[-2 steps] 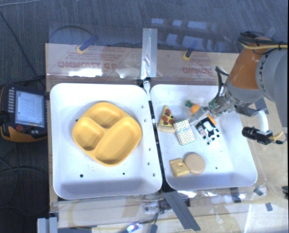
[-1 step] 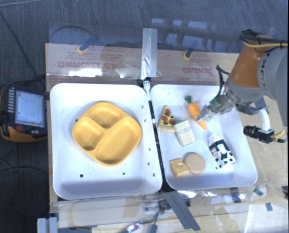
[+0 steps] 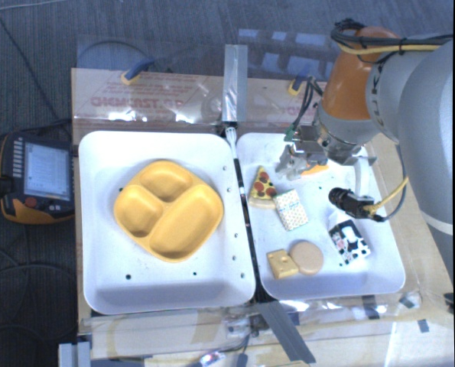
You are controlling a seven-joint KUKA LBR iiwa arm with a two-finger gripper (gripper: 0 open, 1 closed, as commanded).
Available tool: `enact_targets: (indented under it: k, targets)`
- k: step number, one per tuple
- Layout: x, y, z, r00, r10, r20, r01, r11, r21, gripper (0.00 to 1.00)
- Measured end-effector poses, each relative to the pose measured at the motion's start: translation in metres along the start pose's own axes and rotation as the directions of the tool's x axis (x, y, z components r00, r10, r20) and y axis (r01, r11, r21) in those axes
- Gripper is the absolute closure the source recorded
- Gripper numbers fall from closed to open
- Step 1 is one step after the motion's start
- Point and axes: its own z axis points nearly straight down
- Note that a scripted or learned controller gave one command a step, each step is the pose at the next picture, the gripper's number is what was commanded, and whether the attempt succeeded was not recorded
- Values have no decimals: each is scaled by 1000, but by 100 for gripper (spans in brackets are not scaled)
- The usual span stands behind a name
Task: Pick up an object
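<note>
My gripper [image 3: 294, 159] hangs low over the back of the right bin [image 3: 388, 277], at the end of the grey arm with the orange band [image 3: 349, 82]. An orange piece [image 3: 316, 170] lies just to its right, partly hidden under the wrist. A pizza slice [image 3: 263, 185] lies to its lower left, against the bin's left wall. Nearer the front lie a white patterned block [image 3: 290, 209], a yellow cheese wedge [image 3: 282, 263], a tan round cookie [image 3: 307, 257] and a black-and-white carton [image 3: 349, 243].
The left bin [image 3: 97, 281] holds a yellow three-part plate [image 3: 168, 209]. A black cable fitting [image 3: 348, 199] hangs from the arm over the right bin. A handheld pendant [image 3: 36, 176] lies left of the bins. A metal divider [image 3: 233, 82] stands behind them.
</note>
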Motion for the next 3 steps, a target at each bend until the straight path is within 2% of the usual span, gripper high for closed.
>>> enact_targets:
  k: [1, 2, 3]
  targets:
    - [0, 0, 0, 1000, 1, 1, -1, 1000, 0, 0]
    - [-81, 9, 7, 1000, 24, 2, -24, 1000, 1, 0]
    - [-143, -44, 60, 996, -90, -1, 90, 996, 1, 0]
